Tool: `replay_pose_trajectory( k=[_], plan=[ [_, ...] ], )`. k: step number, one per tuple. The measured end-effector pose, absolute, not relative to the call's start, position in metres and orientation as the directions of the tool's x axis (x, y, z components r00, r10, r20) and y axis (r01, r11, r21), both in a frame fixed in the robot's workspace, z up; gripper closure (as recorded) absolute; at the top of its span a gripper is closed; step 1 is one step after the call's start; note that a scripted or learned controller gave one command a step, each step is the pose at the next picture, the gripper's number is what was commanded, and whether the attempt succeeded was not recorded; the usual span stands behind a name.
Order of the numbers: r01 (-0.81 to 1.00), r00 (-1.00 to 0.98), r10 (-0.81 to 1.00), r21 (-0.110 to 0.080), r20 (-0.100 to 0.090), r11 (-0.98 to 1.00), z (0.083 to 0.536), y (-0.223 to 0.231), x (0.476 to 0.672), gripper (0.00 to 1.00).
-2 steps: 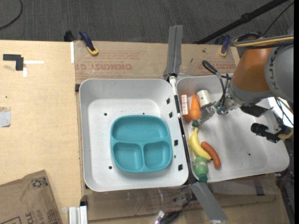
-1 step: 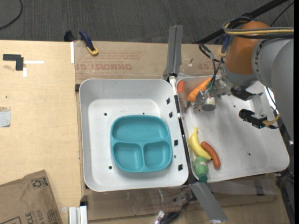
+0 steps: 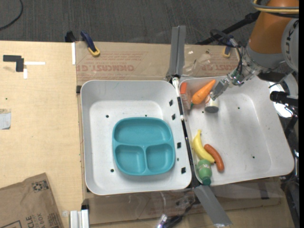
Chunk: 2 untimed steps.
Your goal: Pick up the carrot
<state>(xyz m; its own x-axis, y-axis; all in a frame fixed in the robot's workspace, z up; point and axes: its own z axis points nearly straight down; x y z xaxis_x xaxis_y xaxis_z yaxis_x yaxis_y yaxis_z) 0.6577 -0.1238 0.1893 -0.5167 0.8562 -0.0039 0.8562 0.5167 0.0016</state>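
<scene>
- We see a pale wooden table (image 3: pixel 38 127) carrying everything.
- Two shallow white bins sit on it side by side, touching along their inner edges: the left bin (image 3: pixel 95 127) and the right bin (image 3: pixel 256 141).
- A brown cardboard sheet (image 3: pixel 128 63) lies flat behind the bins.
- A piece of brown cardboard (image 3: pixel 26 203) lies at the table's near left corner.
- A blue and yellow clamp (image 3: pixel 90 44) sits at the table's far edge.

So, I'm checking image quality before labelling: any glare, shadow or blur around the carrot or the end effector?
Camera view: the carrot is sharp and evenly lit; the end effector beside it is slightly soft, casting a small dark shadow on the right bin; strong glare washes out that bin's far right rim; the teal tray shows only faint sheen.
</scene>
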Motion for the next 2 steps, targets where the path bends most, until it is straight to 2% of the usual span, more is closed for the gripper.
replay_pose_trajectory(
  k=[1, 2],
  plan=[
    [0.917, -0.4, 0.917, 0.009, -0.005, 0.4, 0.1, -0.111, 0.662, 0.0],
    [0.916, -0.4, 0.916, 0.015, -0.013, 0.4, 0.113, -0.113, 0.665, 1.0]
  ],
)
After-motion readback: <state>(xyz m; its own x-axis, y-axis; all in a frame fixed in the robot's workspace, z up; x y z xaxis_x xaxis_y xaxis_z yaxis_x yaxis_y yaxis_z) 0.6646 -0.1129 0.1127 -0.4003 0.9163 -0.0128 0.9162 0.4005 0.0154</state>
